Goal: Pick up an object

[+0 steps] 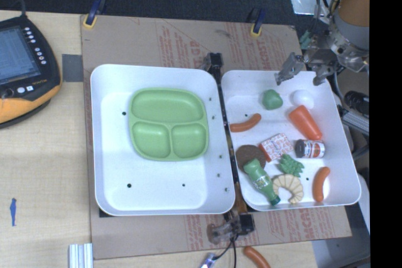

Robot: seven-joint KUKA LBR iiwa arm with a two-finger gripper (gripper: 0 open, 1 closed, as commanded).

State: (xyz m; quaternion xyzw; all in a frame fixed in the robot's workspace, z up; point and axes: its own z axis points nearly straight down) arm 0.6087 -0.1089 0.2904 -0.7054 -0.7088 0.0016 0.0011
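While the arm is reaching in from the upper right of the frame, the gripper [303, 72] is hovering over the right bin's [336, 198] top rim, fingers spread apart, clamping nothing. Below it, a green blob [272, 99], white ball [303, 98] and toy carrot [305, 122] are lying apart. Lower down, a green bottle [260, 180] is touching a croissant [289, 187]. Left bin [113, 191] is holding a green divided plate [169, 123].

A robotics lab: a teach pendant [25, 69] and clamped cardboard sheet [188, 41] on the bench [44, 185].
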